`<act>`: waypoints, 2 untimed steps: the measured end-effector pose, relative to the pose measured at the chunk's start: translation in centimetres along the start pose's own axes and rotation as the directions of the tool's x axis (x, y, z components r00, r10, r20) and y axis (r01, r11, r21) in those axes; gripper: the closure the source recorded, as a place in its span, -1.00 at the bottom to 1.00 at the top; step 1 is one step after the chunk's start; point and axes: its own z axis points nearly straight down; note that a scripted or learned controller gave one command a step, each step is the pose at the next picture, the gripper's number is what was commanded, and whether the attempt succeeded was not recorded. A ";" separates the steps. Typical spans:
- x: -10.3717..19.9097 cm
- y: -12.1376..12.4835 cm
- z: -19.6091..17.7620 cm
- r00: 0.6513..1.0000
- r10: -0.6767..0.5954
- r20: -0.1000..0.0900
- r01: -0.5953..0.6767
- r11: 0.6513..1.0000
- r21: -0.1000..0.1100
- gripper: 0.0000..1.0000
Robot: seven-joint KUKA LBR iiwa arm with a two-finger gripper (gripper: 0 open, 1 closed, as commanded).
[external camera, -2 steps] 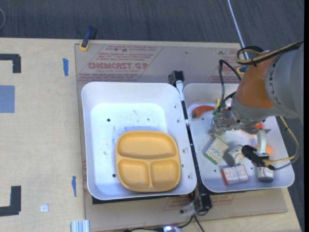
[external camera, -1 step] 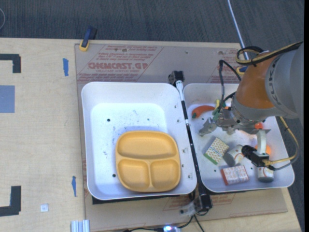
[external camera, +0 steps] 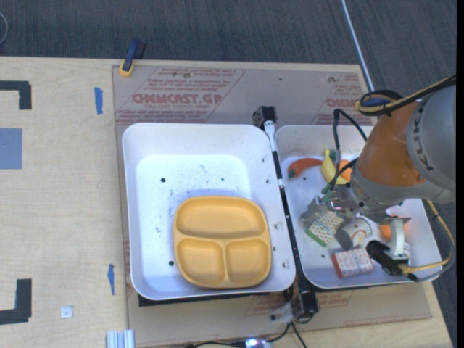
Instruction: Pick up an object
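A speckled packet (external camera: 324,228) is seen in the right bin (external camera: 308,145), at the lower right of the frame, just below the gripper (external camera: 321,210). Whether it is touched cannot be made out. Just right of it lies a round pale thing, perhaps a tape roll (external camera: 355,230), and lower still a red box (external camera: 353,262). An orange piece (external camera: 303,167) and a yellow piece (external camera: 330,167) are found above, near the bin's upper wall. An orange-and-white thing (external camera: 395,230) is set further right.

The left bin (external camera: 134,194) is taken up at its lower part by a yellow tray (external camera: 221,241).

The arm (external camera: 388,158) is reached in from the right edge and bent down over the right bin, much of which is covered by it. Whether the gripper is released or clenched cannot be told.
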 end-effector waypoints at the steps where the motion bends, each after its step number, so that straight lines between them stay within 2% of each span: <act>1: 0.0 0.1 -1.1 1.000 0.001 0.001 -0.001 1.000 -0.004 1.00; 2: -0.1 0.1 -1.1 1.000 0.001 0.001 -0.001 1.000 -0.004 -1.00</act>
